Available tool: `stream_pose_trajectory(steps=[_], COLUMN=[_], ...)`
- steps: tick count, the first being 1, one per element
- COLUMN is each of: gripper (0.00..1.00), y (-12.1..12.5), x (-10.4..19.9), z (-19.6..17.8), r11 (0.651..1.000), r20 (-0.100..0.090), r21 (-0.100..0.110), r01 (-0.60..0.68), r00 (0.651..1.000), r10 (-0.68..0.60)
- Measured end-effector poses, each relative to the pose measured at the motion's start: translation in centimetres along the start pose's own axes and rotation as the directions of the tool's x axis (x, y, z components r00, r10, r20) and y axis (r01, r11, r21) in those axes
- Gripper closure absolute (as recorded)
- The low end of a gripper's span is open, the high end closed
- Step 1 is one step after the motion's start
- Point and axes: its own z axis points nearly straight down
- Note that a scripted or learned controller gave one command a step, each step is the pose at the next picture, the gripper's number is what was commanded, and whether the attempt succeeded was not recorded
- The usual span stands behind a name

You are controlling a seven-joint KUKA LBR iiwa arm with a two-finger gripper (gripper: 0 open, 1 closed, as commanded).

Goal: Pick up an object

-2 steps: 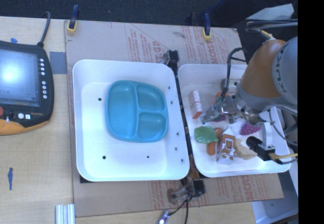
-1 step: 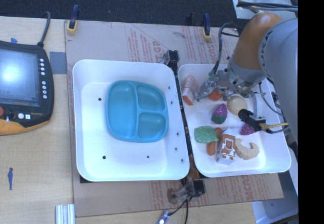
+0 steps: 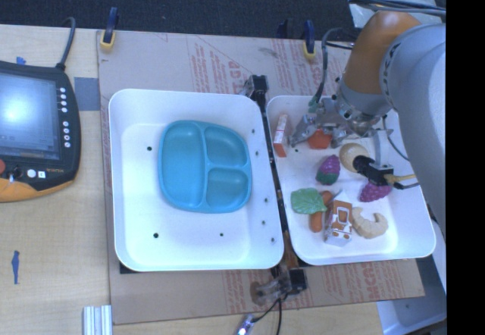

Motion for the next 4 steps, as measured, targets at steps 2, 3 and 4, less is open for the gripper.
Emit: stream_pose_trajectory(steps=[2, 3, 4], gripper=[0.00, 1.00, 1.00], y=[0.4, 0.5, -5.5], x=[1.1, 1.4, 6.1], z=[-0.4, -1.5, -10.2], r11=[1.000, 1.000, 1.000], r20=[0.011, 0.007, 0.003], r21=[-0.020, -0.023, -0.030], r01=[0.007, 0.012, 0.010], r00=[1.000, 1.000, 1.000], r10=[-0.006, -0.012, -0.010])
